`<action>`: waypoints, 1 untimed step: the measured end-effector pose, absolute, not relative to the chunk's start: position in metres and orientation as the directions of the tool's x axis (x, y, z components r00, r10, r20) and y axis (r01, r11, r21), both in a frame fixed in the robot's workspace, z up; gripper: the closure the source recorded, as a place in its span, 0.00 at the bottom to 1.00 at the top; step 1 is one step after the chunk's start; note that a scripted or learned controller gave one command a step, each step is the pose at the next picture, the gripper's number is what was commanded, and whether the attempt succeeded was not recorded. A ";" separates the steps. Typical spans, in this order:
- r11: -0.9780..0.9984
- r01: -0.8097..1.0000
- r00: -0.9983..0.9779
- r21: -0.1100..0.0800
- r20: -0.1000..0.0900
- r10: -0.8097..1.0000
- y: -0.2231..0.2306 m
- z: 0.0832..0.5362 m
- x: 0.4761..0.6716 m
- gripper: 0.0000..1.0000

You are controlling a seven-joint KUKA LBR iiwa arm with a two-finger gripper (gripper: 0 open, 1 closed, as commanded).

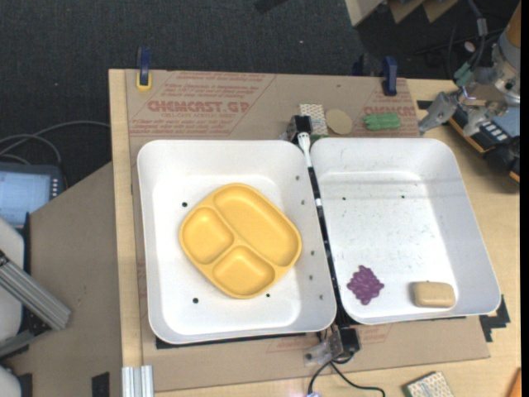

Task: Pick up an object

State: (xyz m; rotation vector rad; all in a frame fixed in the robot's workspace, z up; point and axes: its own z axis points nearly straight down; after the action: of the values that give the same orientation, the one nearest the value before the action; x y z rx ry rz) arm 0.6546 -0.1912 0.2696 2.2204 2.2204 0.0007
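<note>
Nearest, in the right bin [463,188], a purple grape cluster [364,284] lies beside a tan block [432,294] along the front wall. Both look small and light; the cluster seems knobbly, best pinched across its middle, the block firmer, best taken across its short sides. Left bin [157,222] holds a yellow divided plate [240,240], stiff, slick, awkward except at its rim. Farthest, the gripper [442,110] hangs beyond the right bin's back corner; its state I cannot tell.

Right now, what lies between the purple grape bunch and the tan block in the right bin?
Nothing: in the camera view, bare white bin floor separates the purple grape bunch from the tan block.
</note>
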 end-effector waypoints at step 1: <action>-0.003 1.000 0.003 -0.016 0.006 1.000 -0.184 0.148 0.564 0.00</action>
State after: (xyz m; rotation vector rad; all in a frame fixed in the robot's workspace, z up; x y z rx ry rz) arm 0.5641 -0.1839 0.1478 2.2357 2.2288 -0.0115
